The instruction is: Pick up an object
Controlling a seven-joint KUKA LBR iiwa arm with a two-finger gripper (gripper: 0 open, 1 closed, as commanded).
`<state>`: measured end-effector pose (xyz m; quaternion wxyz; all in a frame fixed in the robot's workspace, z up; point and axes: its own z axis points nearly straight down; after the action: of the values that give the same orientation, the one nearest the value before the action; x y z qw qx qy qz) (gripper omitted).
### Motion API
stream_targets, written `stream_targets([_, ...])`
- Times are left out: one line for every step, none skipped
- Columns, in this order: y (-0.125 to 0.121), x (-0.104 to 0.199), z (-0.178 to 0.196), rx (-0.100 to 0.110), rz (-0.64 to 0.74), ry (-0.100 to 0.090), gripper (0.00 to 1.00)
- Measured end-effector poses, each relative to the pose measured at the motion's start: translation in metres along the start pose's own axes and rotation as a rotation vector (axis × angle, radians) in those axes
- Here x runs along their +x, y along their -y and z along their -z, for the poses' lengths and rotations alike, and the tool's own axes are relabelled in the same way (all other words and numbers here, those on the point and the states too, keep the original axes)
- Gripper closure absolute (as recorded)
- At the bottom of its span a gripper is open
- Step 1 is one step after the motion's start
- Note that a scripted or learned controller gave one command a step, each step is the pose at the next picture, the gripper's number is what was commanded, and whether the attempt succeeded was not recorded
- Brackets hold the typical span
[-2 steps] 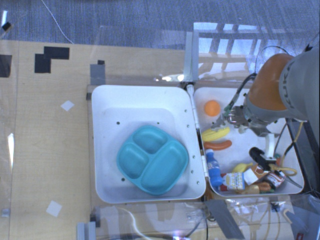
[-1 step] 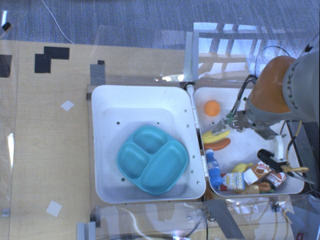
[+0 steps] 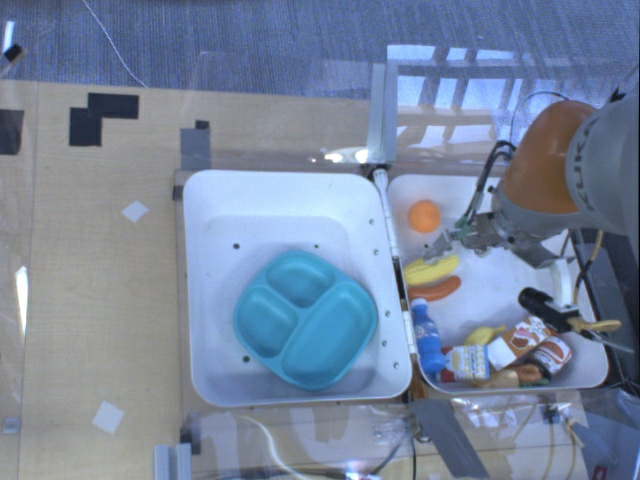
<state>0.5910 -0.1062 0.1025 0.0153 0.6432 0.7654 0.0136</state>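
- Gripper (image 3: 468, 234) sat low over the right bin (image 3: 500, 270), in its rear half; whether it was open or closed could not be told, and nothing was seen in its grasp.
- Arm (image 3: 545, 163) came in from the right, its orange band above the bin's far right corner.
- Ball (image 3: 425, 216), orange, lay just left of the gripper, apart from it, near the bin's rear left.
- Banana (image 3: 432, 268) lay in front of the ball, near the gripper, no contact visible.
- Sausage (image 3: 437, 289), red, lay just in front of the banana, about parallel to it.
- Bottle (image 3: 426, 336), blue, lay along the bin's left wall, in front of the sausage.
- Yellow item (image 3: 484, 335) and a cluster of packets (image 3: 530, 346) were crowded at the front wall; too jumbled to sort.
- Left bin (image 3: 250, 208) held one teal plate (image 3: 305, 318) with three compartments, flat, toward its front right.
- Bench (image 3: 90, 298) was pale wood with black marks (image 3: 100, 116) at the far left.
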Motion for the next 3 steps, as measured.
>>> stream_targets([0.021,-0.003,0.002,-0.004,0.108,0.007,0.00])
stream_targets([0.067,-0.003,-0.010,0.028,0.009,-0.001,0.00])
stream_targets([0.032,-0.028,-0.013,0.028,-0.042,0.000,0.00])
